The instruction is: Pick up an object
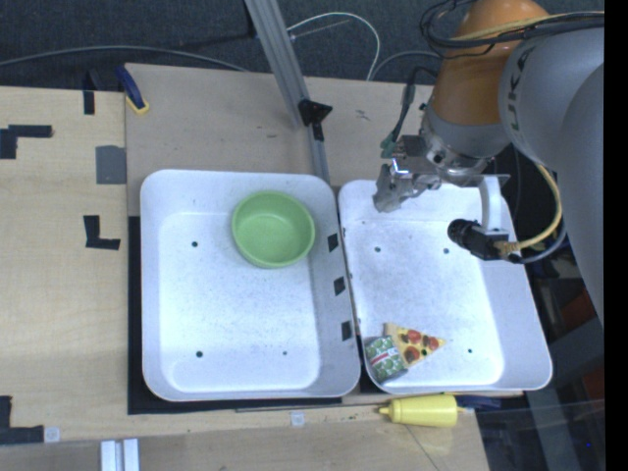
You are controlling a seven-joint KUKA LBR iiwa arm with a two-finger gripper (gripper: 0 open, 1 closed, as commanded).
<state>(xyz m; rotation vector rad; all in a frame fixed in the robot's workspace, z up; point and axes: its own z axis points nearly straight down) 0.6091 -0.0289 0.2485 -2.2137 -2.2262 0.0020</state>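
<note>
So the end effector (pixel 392 192) is hanging over the far edge of the right bin (pixel 510 361), up near the back wall, with the arm (pixel 549 77) coming in from the right. Can't tell if it's open or closed from this angle, it's just a grey blob at this size. I don't see anything in it though.

Candidates for picking: there's a green bowl (pixel 273 228) sitting upright in the left bin (pixel 162 292), toward the back. Round, smooth, shallow, so probably awkward unless you catch the rim. In the right bin there's a pizza slice (pixel 414 342) toy lying flat near the front, touching a small green packet-looking thing (pixel 385 357) right in the front-left corner. Both are low and pressed up by the bin wall, which I'd guess makes them hard to get at.

Also a yellow bottle (pixel 424 411) lying on its side on the tabletop (pixel 59 292), just outside the right bin's front edge.

My guess is the arm is parked high before choosing a target, since it's well apart from everything.
</note>
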